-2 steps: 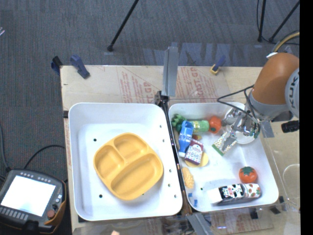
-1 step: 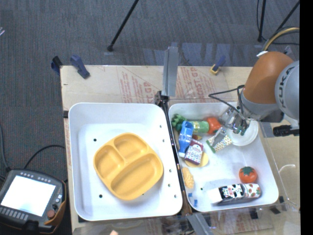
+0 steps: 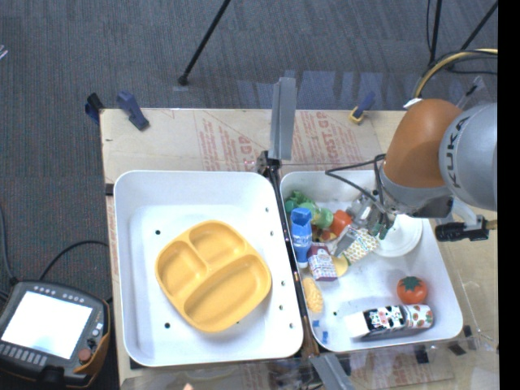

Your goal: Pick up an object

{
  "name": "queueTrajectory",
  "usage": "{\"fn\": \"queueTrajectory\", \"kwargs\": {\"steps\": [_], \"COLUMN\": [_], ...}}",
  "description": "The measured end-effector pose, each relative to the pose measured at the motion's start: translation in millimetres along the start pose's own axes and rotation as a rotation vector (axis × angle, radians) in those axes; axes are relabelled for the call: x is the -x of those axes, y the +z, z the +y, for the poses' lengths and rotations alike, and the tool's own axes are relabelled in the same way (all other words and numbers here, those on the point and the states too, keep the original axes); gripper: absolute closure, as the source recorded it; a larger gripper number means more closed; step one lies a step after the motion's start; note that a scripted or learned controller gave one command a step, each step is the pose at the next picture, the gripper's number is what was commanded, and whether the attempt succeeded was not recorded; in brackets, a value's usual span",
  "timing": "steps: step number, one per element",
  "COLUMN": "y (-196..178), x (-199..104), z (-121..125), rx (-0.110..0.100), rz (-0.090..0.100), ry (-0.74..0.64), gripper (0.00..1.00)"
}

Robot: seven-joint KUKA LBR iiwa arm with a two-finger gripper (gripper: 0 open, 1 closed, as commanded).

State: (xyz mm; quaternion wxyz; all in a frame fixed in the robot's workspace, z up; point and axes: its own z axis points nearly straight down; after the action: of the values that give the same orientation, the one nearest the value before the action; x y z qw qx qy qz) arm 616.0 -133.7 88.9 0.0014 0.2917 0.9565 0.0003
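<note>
Gripper low in the right bin, no pick confirmed yet.

The gripper [image 3: 366, 227] hangs over the clutter in the right bin [image 3: 451, 311]; I cannot tell how its jaws stand. A patterned packet [image 3: 357, 246] lies just below them, a blue bottle [image 3: 301, 232] to their left, a tomato toy [image 3: 412, 289] well below-right. Grasp and lift appear left to do.

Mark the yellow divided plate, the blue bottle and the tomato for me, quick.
yellow divided plate [image 3: 213, 275]: camera view, on its large lower compartment.
blue bottle [image 3: 301, 236]: camera view, on its body below the cap.
tomato [image 3: 412, 290]: camera view, on its red skin.
</note>
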Motion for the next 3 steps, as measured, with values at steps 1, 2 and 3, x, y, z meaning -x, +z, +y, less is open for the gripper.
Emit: {"fn": "queueTrajectory", "kwargs": {"steps": [1, 2, 3], "y": [1.0, 1.7, -13.1], "x": [-34.4, -34.9, 26.2], "z": [15.2, 26.7, -35.8], "rx": [-0.001, -0.002, 0.006], "rz": [0.001, 0.002, 0.006], "ry": [0.151, 0.271, 0.422], "gripper": [0.00, 0.00, 0.00]}}
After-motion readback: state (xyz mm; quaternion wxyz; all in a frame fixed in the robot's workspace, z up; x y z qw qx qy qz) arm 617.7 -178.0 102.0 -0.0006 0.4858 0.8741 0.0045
